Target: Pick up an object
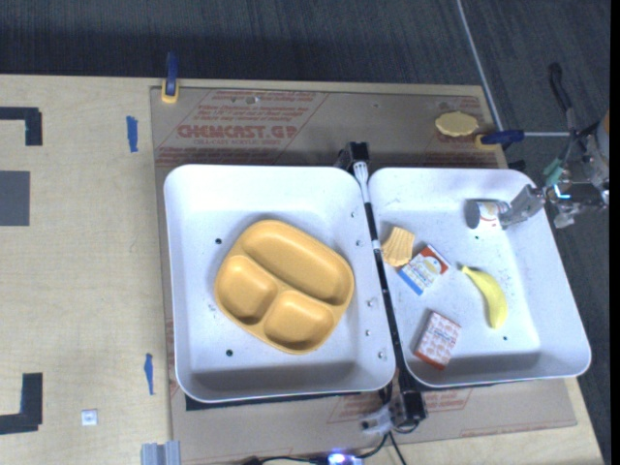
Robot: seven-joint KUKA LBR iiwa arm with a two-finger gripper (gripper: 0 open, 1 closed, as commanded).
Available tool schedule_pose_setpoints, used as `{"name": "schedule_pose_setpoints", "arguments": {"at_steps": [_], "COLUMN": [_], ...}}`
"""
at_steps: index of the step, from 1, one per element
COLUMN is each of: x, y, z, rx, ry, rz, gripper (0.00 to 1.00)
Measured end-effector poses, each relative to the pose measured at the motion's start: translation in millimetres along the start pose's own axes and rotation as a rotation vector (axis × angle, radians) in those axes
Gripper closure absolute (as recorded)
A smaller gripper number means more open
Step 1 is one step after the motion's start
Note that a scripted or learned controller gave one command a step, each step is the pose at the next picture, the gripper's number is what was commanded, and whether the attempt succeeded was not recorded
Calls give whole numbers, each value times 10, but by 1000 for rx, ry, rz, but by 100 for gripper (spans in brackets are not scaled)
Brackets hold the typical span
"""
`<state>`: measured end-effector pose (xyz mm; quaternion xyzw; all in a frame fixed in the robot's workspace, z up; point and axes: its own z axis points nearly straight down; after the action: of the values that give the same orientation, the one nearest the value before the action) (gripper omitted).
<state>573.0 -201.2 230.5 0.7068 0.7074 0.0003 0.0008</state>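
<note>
camera view looks down at a slant on two white bins side by side on a brown board. arm comes in from the right edge, little of it in frame, wrist hardware at the upper right just past the right bin's far corner. gripper (513, 206) reaches leftward and low over the right bin's (557, 356) upper right part, roughly level, its tip next to a small grey and white can-like object (481, 212) with a red mark. tip looks to be touching or just beside that object, cannot tell which. whether the grip is spread or closed cannot be told at this size, and nothing can be seen clamped in it.

other loose objects in the right bin: yellow banana (487, 294) lying right of centre, curved, well below the gripper. orange-white carton (438, 338) near the front wall, tilted. blue-white-red packet (423, 268) near the middle, just beside a tan wedge-shaped item (397, 246) close to the left wall. none of these touch the gripper.

left bin (184, 289) holds a yellow three-compartment tray (282, 285), set at an angle, apart from the arm.

tan round disc (456, 124) sits on the board behind the right bin. blue clamp (170, 76) at the board's far left corner.
</note>
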Motion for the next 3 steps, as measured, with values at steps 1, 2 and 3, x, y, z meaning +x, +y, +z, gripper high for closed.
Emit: {"name": "schedule_pose_setpoints", "arguments": {"at_steps": [1,2,3], "x": [-149,74,64], "y": [-256,-895,-874], "z": [1341,1447,1337], "rx": [-2,0,-8], "ry": [7,0,-4], "rz": [-4,1,2], "gripper": [0,0,100]}}
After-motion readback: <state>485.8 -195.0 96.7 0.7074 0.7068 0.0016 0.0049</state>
